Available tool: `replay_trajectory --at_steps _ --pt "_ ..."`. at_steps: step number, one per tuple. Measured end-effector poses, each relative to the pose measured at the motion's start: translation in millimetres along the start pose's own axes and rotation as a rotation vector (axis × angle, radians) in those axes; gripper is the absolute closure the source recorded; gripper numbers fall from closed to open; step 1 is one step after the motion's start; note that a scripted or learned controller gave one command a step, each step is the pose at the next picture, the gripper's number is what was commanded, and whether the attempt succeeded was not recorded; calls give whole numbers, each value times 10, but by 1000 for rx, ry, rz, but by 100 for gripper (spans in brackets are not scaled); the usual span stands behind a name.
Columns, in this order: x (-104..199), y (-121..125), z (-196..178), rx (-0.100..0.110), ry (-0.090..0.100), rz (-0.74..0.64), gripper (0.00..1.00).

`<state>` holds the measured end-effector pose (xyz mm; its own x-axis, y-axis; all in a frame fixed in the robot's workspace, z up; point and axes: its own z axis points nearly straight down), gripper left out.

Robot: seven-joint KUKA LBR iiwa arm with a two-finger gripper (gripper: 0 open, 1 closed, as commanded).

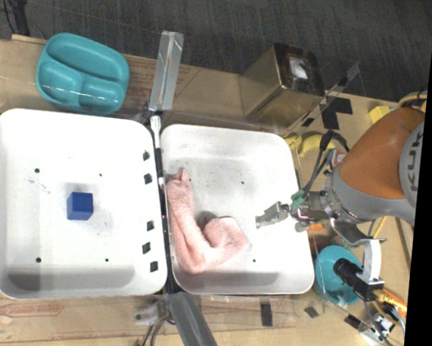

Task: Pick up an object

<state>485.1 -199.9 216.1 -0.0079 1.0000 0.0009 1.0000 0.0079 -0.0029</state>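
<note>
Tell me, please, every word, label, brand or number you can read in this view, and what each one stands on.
"KU": large letters on the arm, cut off at the view's edge.
Red print along the bench's board edges: too blurred to read.
White bins, blue cube, pink cloth: no text.

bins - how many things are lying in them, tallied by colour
blue: 1, the blue cube in the left bin
pink: 1, the pink cloth in the right bin
total: 2
</note>
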Motion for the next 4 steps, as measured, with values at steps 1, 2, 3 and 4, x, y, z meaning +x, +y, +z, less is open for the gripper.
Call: replay_trajectory --at_steps 1,2,3,4 --pt "695 239 1044 1 0 105 0" --pt "601 537 1242 -2 0 19 0" --pt "758 381 1247 0 1 -81 0" --pt "762 389 1148 0 1 -86 100"
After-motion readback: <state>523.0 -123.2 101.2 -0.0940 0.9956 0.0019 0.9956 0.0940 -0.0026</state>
